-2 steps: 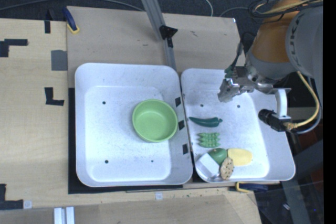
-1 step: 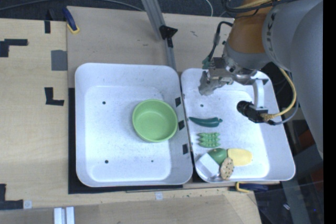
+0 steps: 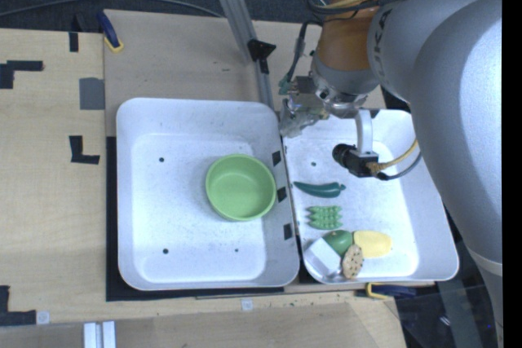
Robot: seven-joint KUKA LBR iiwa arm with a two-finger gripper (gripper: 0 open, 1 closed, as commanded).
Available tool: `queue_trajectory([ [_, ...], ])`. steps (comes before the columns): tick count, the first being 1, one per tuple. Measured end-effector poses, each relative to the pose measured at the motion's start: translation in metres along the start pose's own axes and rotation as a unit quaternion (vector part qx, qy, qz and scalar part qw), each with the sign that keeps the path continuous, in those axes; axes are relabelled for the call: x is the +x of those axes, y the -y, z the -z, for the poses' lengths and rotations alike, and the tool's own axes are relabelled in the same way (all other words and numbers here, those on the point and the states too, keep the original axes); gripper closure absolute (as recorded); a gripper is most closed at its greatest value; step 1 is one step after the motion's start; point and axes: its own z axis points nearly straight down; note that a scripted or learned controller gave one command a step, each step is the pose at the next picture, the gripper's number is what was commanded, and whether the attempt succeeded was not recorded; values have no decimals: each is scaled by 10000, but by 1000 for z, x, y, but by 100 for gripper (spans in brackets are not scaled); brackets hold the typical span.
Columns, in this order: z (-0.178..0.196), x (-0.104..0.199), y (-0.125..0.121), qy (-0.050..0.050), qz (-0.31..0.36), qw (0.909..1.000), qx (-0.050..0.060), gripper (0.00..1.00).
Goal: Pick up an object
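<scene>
The tool [image 3: 300, 116] hangs low at the far left corner of the right bin [image 3: 424, 253], close against the wall where the two bins meet. It is small and half lost under the wrist, so whether it is spread or pressed together cannot be told, and nothing can be made out in it. It may be touching the bin floor or the dividing wall, but the slant of the view leaves that open. Judging by this, the task stands at the reach or descent stage, with no object yet lifted. The things that could be picked lie nearer in the same bin, apart from the tool: a dark green pepper [image 3: 320, 189] just right of the dividing wall, a green pea pod [image 3: 324, 216] just nearer than it, and at the near edge a huddle of a green-and-white piece [image 3: 331, 246], a yellow piece [image 3: 372, 243] and a brown speckled cookie [image 3: 352, 261], touching one another. In the left bin [image 3: 139, 175] a green bowl [image 3: 240, 187] sits upright, right of centre. The next move likely calls for shifting the tool nearer over one item, probably the pepper, which lies alone, and coming down squarely across it. The worktop [image 3: 49, 175] spreads out to the left.
</scene>
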Motion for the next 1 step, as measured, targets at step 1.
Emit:
queue_trajectory([
  [1, 19, 52, -9, -3, -2, 10000, -4, 100],
])
